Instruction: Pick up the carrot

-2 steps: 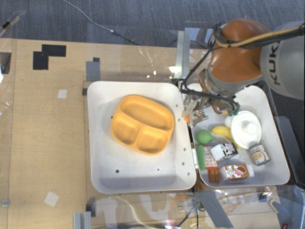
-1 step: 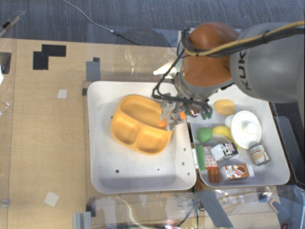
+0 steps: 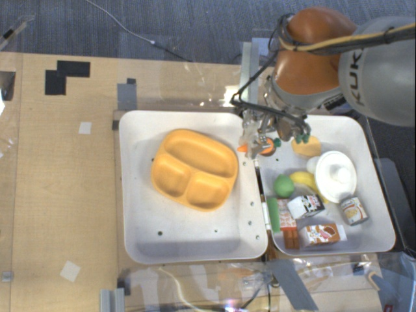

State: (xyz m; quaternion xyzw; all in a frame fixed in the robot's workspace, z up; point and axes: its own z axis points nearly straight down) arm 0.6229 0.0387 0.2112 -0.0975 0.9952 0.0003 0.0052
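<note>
Jaws [image 3: 260,143] over bin divider, orange carrot [image 3: 244,148] at tips; grip state unclear. Risk: shallow end hold, carrot slips during lift.

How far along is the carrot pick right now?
Done: the claw has reached the carrot, at the left edge of the right bin.
In hand: an orange tip pokes out beside the claw; whether it is gripped is unclear.
Left: confirming the grip, then lifting.
</note>
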